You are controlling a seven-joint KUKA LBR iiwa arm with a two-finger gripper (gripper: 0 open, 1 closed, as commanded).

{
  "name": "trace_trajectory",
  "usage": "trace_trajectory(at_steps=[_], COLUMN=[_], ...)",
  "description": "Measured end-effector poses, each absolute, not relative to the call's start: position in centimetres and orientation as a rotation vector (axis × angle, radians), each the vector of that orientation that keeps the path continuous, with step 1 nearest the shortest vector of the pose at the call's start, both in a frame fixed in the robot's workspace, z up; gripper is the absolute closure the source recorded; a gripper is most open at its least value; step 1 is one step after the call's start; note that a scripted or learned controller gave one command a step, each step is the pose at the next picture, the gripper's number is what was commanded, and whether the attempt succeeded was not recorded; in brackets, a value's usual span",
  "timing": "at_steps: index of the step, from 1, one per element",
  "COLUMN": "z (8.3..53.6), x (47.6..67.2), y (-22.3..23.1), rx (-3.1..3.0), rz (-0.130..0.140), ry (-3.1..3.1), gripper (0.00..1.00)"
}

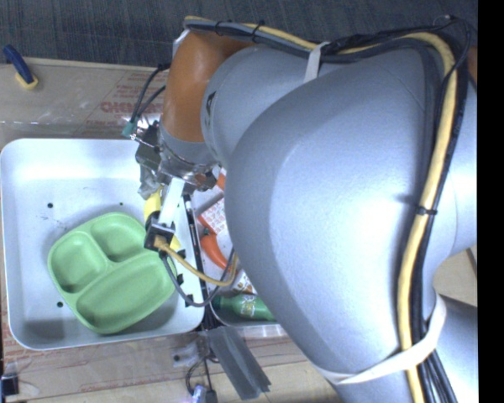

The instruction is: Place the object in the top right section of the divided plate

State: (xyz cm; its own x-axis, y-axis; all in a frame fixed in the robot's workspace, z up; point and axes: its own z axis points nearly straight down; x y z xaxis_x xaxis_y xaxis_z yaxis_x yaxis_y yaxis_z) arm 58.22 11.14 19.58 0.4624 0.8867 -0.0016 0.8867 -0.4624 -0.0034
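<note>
Right of green plate [109,271], arm [336,208] hides bin [265,332]

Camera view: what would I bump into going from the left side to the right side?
blue and yellow tool → green divided plate → green bottle → big grey robot arm

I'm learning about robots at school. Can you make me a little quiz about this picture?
1. True or false: the green divided plate lies inside the white bin on the view's left.
2. How many sections does the plate have? A) two B) three C) five
3. Fill in the missing word: the band above the wrist of the grey arm is ____.

Key: 1 true; 2 B; 3 orange.
</note>
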Motion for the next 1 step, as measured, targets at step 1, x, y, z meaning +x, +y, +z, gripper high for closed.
trace_trajectory(at_steps=[1], z=[19.06], x=[55.50], y=[3.96], rx=[-2.732], rz=[0.009], ry=[-1.543], gripper=[1.00])
